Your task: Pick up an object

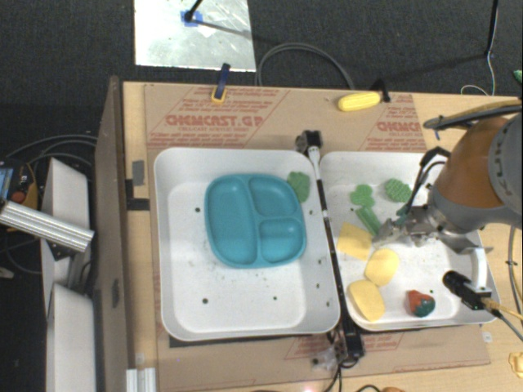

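Note:
My gripper [391, 228] is low in the right bin [425, 163], reaching in from the right. It sits beside a long green piece [368, 217] and just above a round yellow piece [382, 265]. A pale yellow wedge [352, 241] lies to its left. Another yellow piece [367, 300] rests near the bin's front edge. A red object with a green tip [421, 303] lies at the front right. Two green leafy pieces [362, 194] [397, 189] lie toward the back. I see nothing held in the gripper.
The left bin [188, 300] holds a blue divided plate [253, 220] with a green leafy piece [299, 184] at its back right corner. A yellow object [357, 101] lies on the cardboard behind the bins. The grey and orange arm [478, 178] covers the right bin's right side.

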